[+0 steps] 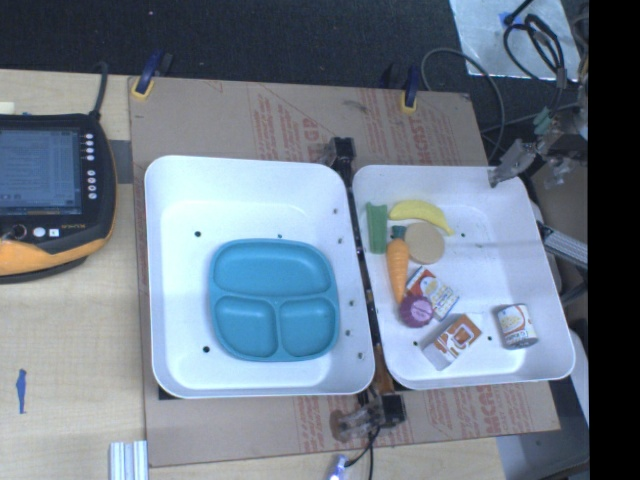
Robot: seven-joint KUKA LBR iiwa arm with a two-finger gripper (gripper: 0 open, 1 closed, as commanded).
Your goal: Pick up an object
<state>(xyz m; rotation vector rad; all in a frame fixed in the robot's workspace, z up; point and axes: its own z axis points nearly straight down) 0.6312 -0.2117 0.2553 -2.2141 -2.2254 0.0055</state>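
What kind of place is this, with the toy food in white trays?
Probably a robot lab or test bench. Two white bins sit on clamped cardboard, a robot control pendant lies alongside, and loose cables hang nearby. Toy food like a banana is for grasping practice.

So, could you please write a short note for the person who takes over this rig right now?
Gripper: at the top right corner of the right bin, above the rim, holding nothing that can be seen.
Right bin: banana, green block, carrot, tan disc, purple cup, two small packets, can.
Left bin: blue divided tray.
Done: nothing picked yet.
Left: lower into the right bin and grasp one object.
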